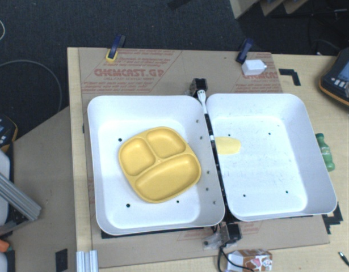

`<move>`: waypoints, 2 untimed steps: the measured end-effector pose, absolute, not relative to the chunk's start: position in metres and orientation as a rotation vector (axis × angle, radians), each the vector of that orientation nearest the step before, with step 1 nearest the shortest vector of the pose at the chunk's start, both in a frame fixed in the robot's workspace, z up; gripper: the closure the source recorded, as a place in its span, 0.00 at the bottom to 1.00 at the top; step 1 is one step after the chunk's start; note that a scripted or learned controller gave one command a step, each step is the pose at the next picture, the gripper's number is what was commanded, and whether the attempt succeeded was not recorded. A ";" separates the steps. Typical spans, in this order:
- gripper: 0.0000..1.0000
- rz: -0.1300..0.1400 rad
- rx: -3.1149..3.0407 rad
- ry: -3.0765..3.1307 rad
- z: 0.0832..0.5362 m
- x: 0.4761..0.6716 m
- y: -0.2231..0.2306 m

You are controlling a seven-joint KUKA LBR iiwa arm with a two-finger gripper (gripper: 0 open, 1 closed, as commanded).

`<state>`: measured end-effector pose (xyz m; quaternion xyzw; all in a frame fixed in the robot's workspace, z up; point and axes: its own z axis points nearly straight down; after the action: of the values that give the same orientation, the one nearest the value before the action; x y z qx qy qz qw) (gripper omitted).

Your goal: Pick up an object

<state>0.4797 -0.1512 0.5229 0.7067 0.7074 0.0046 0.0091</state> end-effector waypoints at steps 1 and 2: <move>1.00 0.004 2.213 2.218 0.526 0.480 -0.150; 1.00 -0.006 2.214 2.240 0.463 0.479 -0.050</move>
<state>0.4793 -0.0496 0.4632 0.7029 0.7113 -0.0019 -0.0041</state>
